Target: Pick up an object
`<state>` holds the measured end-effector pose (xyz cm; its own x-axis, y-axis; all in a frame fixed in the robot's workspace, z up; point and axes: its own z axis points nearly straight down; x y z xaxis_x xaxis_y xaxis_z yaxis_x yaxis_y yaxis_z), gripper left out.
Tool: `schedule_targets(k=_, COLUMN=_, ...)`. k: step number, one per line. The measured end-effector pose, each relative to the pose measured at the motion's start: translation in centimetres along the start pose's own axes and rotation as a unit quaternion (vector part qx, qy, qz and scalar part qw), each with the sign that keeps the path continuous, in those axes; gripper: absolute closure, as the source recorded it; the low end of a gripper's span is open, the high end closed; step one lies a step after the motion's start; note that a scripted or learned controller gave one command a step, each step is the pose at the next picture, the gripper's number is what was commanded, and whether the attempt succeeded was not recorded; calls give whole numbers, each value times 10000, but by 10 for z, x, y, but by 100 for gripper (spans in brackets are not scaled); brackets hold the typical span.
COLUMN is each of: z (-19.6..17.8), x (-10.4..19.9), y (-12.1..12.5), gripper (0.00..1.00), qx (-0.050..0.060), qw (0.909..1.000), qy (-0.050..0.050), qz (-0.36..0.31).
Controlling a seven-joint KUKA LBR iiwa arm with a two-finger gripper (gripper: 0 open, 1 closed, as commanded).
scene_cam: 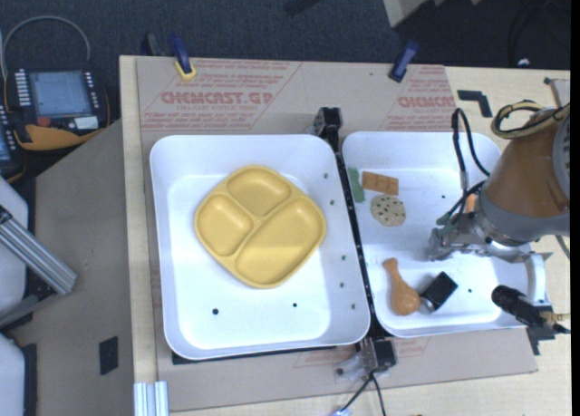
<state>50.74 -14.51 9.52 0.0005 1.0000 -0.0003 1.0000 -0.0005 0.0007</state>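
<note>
Camera view, looking down at a slant. Bench (227, 97), cardboard-topped with red print, carrying two shallow white bins side by side. Left bin (181, 314) holding a yellow divided plate (261, 226), three compartments, set roughly central and turned at an angle. Right bin (421, 147) holding four small things: orange-brown wafer (380, 182) near the upper left corner; round speckled cookie (389, 211) just below the wafer, apart from it; tan drumstick toy (400, 288) near the lower left, thick end toward the front rim; small black block (439, 290) just right of the drumstick, close against its thick end, contact not resolvable. Arm (535, 178) entering from the right, orange band over the right bin's far side. Hand (450, 244) low inside the right bin, just above the black block and right of the cookie. Spread of the hand: cannot tell, hidden by the wrist body. Nothing seen gripped.
</note>
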Motion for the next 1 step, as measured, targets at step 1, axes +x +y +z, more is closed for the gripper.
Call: schedule_targets(k=1, z=-48, x=-8, y=-4, gripper=100, qx=-21, qw=10000, qy=-12, qz=3)
